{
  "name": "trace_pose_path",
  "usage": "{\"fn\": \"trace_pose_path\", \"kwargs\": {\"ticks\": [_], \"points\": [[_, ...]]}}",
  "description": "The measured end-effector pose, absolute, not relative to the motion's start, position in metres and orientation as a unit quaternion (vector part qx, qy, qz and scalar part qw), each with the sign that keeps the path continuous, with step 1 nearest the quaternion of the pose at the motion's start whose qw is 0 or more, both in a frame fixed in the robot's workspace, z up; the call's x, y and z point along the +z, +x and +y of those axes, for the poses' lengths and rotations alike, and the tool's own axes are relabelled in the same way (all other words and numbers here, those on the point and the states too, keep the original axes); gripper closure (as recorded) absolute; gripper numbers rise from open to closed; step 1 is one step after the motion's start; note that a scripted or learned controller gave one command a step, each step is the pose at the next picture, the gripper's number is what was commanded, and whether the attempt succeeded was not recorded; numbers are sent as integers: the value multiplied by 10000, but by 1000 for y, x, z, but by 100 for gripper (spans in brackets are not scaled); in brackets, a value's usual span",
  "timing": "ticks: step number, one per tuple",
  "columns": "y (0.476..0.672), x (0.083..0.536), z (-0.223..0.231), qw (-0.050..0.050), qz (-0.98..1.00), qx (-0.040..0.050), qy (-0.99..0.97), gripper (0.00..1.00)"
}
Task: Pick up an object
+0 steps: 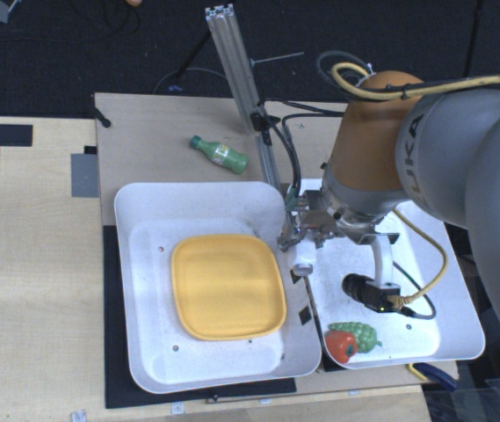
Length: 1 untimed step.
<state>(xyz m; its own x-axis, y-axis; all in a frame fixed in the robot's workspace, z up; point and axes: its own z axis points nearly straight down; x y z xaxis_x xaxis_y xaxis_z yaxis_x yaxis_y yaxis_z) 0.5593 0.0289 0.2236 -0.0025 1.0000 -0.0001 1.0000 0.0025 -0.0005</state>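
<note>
Two bins sit side by side on the bench. The left bin (135, 236) has a big plate (228, 286) lying flat in it, near the middle. The right bin (447, 323) has a toy vegetable (351, 338) near its front edge. The arm (390, 148) reaches in from the right, over the right bin. Its gripper (302, 258) seems to hang just above the wall between the two bins. Behind the left bin, a small bottle (219, 154) lies on its side on the bench. A metal bar (241, 69) stands behind the bins, leaning.

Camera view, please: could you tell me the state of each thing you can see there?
Yellow plate: lying flat in the left bin.
Green bottle: on its side on the bench, outside the bins.
Toy strawberry: resting in the right bin.
End effector: above the bins' shared edge.
</note>
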Motion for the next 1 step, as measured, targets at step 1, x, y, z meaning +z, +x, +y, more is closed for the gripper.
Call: {"fn": "trace_pose_path", "kwargs": {"ticks": [1], "points": [[578, 225, 82, 5, -7082, 1, -7060, 100]]}}
